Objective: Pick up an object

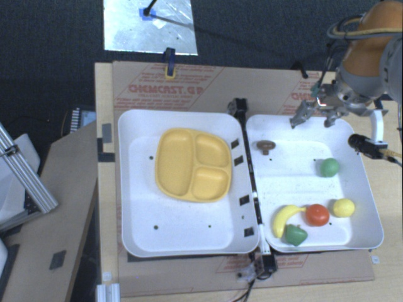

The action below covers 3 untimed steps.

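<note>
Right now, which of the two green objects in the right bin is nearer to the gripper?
The round green ball, alone near the far right wall. The other green piece lies at the front beside the banana.

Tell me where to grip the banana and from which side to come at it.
Grip the banana across its narrow middle, coming straight down from above. It lies flat and curved, with the red fruit and green pepper crowding its lower end, so stay nearer the upper curve.

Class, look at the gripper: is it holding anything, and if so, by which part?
Nothing is held. The gripper hovers open over the far edge of the right bin, apart from the fruit lying in it.
</note>
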Motion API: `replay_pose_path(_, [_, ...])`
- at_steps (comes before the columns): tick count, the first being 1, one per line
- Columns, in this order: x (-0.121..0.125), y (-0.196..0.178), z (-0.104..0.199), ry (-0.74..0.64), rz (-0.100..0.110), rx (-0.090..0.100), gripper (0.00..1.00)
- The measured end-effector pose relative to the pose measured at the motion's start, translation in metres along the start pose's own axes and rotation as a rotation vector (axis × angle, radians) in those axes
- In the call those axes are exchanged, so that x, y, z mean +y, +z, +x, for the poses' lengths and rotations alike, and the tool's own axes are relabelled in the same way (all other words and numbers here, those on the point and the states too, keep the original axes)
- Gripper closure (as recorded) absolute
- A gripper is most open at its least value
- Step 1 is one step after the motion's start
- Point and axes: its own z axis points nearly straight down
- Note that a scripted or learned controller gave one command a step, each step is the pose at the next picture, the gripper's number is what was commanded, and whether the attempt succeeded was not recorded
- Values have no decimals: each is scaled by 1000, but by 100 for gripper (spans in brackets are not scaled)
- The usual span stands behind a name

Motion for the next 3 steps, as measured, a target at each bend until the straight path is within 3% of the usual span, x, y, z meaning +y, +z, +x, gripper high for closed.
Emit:
replay_pose_path(2, [1, 101, 7, -4, -1, 0, 0])
replay_pose_path(3, [3, 87, 6, -5, -7, -1, 100])
